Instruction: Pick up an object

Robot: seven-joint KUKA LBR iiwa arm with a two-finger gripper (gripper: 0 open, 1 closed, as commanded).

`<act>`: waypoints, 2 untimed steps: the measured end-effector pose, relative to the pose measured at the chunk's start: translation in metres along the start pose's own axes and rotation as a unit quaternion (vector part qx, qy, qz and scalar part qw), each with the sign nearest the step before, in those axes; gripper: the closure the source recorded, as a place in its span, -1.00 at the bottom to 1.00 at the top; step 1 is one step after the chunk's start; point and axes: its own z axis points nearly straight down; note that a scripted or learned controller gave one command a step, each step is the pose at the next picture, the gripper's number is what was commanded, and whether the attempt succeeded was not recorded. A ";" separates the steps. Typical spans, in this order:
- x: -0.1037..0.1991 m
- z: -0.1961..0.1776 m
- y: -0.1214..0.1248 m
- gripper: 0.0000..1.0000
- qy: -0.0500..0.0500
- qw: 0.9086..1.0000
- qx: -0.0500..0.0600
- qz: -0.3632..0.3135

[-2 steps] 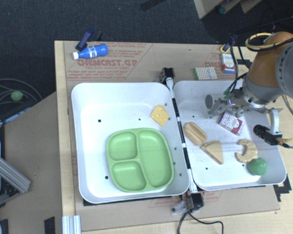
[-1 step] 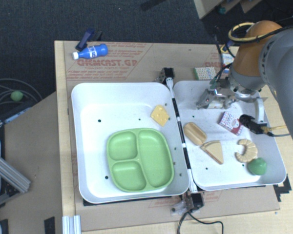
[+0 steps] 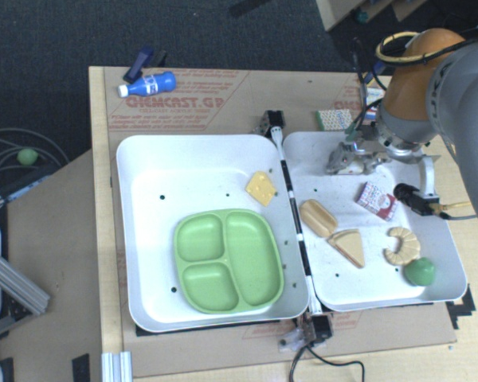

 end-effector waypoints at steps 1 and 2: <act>0.075 -0.089 -0.025 1.00 0.002 1.000 0.000 -0.001; 0.111 -0.105 -0.050 1.00 0.002 1.000 0.003 -0.001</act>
